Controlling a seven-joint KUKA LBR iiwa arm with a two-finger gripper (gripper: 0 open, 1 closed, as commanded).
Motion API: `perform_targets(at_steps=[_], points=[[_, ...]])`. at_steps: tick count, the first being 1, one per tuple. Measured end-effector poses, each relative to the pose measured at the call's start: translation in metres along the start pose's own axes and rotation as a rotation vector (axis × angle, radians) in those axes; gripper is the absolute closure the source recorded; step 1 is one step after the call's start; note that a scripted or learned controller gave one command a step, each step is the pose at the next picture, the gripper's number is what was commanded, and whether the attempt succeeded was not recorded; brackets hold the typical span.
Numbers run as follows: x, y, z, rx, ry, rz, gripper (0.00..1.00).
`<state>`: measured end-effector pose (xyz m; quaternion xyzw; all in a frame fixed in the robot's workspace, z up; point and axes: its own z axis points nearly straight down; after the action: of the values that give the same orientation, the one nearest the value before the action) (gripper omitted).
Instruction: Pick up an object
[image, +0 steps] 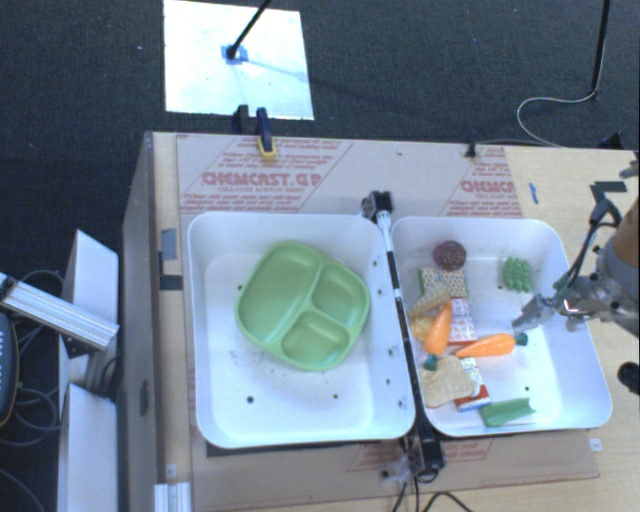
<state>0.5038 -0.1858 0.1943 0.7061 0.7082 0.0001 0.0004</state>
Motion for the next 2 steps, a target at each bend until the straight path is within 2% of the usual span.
perform_targets(at_steps=[1, 2], points=[[0.024, 0.021, 0.106, -0.011, 0.0, -0.001, 0.0], [0.09, 0.114, 0.108, -0.006, -0.001, 0.0, 0.0]])
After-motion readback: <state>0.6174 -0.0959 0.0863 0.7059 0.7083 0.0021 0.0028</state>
